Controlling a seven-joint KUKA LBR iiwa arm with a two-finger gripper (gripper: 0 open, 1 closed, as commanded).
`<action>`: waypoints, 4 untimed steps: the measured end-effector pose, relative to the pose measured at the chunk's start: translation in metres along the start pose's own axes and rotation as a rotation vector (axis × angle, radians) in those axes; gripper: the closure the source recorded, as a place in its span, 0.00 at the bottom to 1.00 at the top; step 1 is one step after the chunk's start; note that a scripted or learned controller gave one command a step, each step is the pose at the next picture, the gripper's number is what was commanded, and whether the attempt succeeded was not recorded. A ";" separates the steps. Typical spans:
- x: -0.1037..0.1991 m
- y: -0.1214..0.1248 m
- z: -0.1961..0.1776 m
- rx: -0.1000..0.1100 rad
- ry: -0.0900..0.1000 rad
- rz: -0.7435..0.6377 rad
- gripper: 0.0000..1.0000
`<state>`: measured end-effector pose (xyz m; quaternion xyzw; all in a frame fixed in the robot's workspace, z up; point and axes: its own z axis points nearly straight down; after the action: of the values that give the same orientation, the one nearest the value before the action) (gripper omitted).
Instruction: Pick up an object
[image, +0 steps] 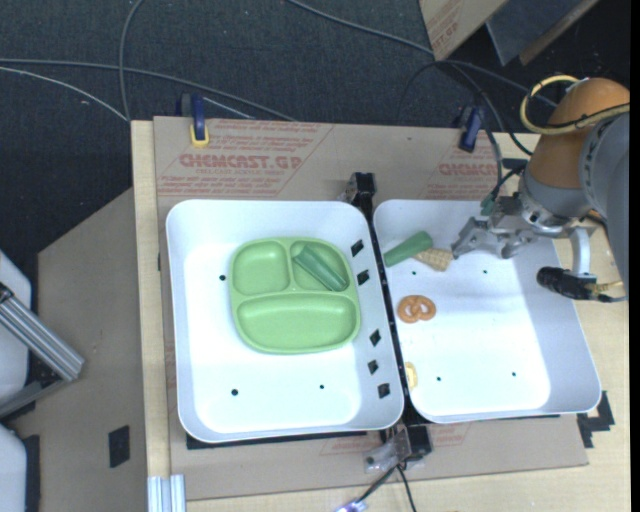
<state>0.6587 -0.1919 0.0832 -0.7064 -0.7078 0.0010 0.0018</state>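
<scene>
- We see two white bins: the left bin (200, 330) and the right bin (520, 350), each dotted with a few small black marks.
- The divided plate (290, 325) is light green, and the piece in its far-right compartment (320, 265) is a darker green.
- The pretzel (416, 309) is orange-brown.
- The cracker (434, 260) is pale tan, and the wedge (408, 247) touching it is green.
- The tabletop (250, 150) is tan cardboard with faded red lettering.
- The clamps at its far edge (199, 118) are blue and yellow.
- The arm (580, 130) is grey with an orange band; the gripper (490, 238) is grey metal.
- The floor (300, 60) is dark grey carpet.
</scene>
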 end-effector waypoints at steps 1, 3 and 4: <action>0.000 0.002 -0.014 -0.005 -0.001 -0.001 1.00; -0.002 0.003 -0.128 -0.011 -0.003 0.000 1.00; -0.003 0.004 -0.175 -0.010 -0.003 0.001 1.00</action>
<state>0.6636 -0.1946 0.2578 -0.7067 -0.7075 -0.0017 -0.0029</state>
